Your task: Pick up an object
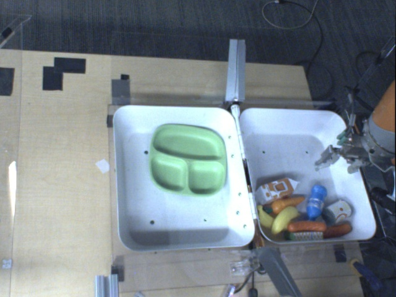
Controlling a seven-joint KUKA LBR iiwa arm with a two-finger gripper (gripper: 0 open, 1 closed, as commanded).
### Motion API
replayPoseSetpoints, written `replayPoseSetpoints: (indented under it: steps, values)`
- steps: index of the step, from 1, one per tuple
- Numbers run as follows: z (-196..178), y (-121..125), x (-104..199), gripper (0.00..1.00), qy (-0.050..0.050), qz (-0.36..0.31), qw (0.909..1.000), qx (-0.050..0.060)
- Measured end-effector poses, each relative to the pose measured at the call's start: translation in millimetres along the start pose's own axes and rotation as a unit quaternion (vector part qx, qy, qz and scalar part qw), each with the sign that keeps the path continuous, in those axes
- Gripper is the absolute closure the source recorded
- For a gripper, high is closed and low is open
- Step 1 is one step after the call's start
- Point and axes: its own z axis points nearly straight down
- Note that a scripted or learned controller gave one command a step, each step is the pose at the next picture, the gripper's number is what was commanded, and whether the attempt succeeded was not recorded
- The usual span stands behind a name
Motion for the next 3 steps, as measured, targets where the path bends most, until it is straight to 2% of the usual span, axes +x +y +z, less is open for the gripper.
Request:
replayPoseSetpoints:
  steps: [1, 2, 3]
  values:
    - [-10, 2, 1, 1.0, 0.0, -0.001, 1.0, -0.002]
    - [-108, 6, 18, 1.0, 0.0, 0.048, 0.9989, -0.001]
    - [-155, 32, 42, 1.0, 0.0, 0.066, 0.9978, -0.001]
